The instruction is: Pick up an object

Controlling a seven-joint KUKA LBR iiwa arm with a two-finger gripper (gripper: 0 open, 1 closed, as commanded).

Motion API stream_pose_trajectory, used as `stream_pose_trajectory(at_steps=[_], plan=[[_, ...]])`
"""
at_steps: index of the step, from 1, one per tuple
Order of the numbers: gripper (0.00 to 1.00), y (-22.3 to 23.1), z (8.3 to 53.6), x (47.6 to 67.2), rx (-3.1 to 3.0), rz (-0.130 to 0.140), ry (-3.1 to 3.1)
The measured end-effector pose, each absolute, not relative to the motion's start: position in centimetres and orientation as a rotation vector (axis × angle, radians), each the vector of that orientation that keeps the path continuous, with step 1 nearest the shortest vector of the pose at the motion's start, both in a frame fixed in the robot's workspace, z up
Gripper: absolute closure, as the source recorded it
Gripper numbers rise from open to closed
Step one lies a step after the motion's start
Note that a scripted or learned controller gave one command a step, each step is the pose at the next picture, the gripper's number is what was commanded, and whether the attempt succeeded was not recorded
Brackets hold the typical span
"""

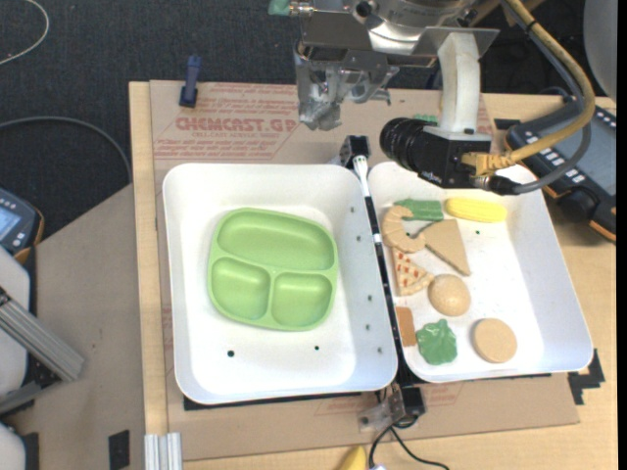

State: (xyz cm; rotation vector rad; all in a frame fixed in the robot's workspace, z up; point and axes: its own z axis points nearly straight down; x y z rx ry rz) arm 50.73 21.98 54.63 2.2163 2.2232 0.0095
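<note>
Green broccoli [437, 342] and the other toy foods are lying untouched in the right bin [549, 262]; farther back, the gripper [328, 101] is hovering above the bench, its state unclear, gripping nothing, so picking is not yet begun.

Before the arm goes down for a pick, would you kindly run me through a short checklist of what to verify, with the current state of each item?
1. Objects available: ok. The right bin holds toy food, including a yellow banana, a pizza slice, a green broccoli piece and a round tan cookie.
2. Gripper above a target: not ok. It hangs over the cardboard behind the left bin, not over the food.
3. Gripper carrying nothing: ok, nothing shows between its fingers.
4. Finger opening: cannot tell.
5. Isolated target: ok. The cookie lies apart from its neighbours.
6. Green divided plate: ok, flat in the left bin.
</note>
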Motion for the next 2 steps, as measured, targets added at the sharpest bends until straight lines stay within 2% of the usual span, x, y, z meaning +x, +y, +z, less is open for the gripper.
stream_pose_trajectory(at_steps=[1,2], plan=[[1.0,22.4,44.9,47.8,2.222,-0.016,2.227],[1.0,17.1,25.4,47.7,2.233,-0.029,2.22]])
